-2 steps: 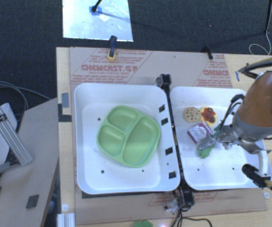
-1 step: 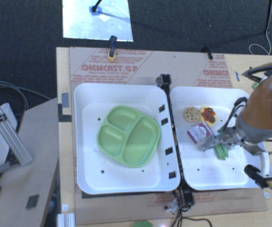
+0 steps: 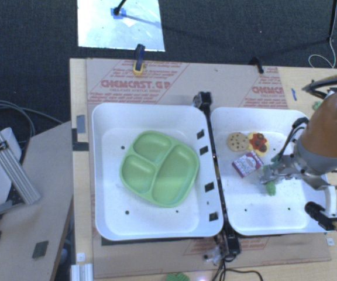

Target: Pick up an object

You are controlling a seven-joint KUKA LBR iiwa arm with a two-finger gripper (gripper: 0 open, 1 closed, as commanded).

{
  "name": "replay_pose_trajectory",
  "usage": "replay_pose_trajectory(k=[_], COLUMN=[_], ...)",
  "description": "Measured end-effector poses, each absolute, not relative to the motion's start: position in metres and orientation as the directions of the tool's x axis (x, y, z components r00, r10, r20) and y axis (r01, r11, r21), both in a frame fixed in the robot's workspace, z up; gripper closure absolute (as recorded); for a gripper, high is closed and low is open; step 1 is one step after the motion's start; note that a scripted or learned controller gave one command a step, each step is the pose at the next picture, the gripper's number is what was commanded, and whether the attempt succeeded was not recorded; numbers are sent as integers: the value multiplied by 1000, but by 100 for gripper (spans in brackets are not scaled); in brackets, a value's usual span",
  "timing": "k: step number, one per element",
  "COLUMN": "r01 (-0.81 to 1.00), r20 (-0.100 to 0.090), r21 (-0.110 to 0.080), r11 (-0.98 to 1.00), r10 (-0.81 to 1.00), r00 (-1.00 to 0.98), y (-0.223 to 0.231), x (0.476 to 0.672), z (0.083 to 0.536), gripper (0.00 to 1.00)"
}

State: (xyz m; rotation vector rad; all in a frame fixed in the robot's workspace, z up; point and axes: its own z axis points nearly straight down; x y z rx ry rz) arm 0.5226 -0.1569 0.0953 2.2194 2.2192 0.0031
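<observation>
A: Gripper (image 3: 272, 177) low in the right bin (image 3: 256, 218), right over a small green object (image 3: 270, 187); spread or pressed together, cannot tell.

B: Looks like the grasp step. Next: close on the green object, lift straight, clear of the purple packet (image 3: 247, 164) just beside.

Pale green divided plate (image 3: 160, 167), tan speckled cookie (image 3: 236, 141), purple-and-white packet (image 3: 247, 164), white bins (image 3: 110, 122)
</observation>
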Motion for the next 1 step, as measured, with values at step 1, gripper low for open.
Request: replay_pose_trajectory(k=[1], r01=[1000], r20=[1], r21=[18], r11=[14], r10=[1000], r00=[-14], y=[-81], x=[573], z=[217], gripper=[100])
